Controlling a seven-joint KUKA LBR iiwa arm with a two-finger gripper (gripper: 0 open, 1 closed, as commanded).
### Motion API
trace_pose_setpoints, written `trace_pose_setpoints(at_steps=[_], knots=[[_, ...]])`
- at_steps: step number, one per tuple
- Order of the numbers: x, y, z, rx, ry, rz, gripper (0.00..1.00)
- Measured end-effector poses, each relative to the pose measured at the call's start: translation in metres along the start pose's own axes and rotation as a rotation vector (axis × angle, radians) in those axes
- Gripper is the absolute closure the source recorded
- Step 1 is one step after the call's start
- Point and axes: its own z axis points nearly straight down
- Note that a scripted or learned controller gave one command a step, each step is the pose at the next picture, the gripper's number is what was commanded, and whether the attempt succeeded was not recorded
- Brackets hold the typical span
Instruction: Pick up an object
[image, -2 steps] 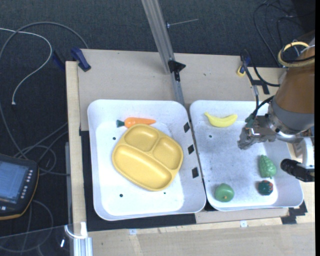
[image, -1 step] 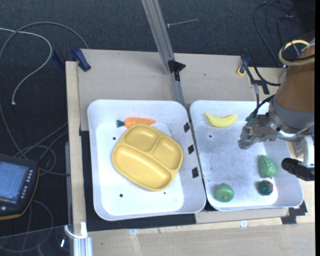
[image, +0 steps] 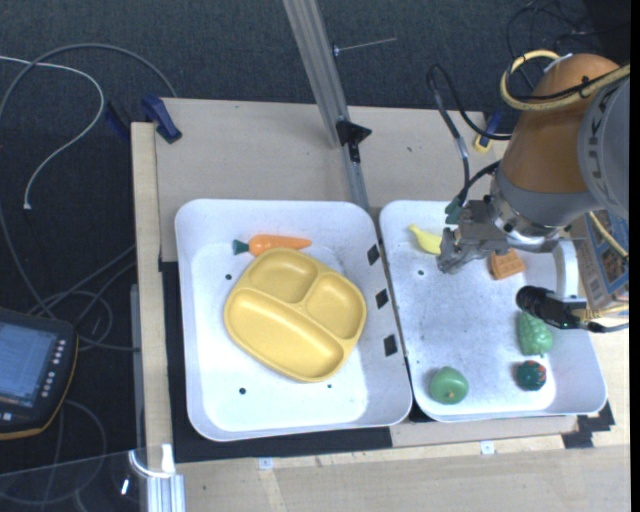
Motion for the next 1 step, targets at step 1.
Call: trace_pose_setpoints(at_steps=[1], knots=[[0.0539, 0.0241, -0.0087, 0.000, 0.001, 0.000, 1.00]])
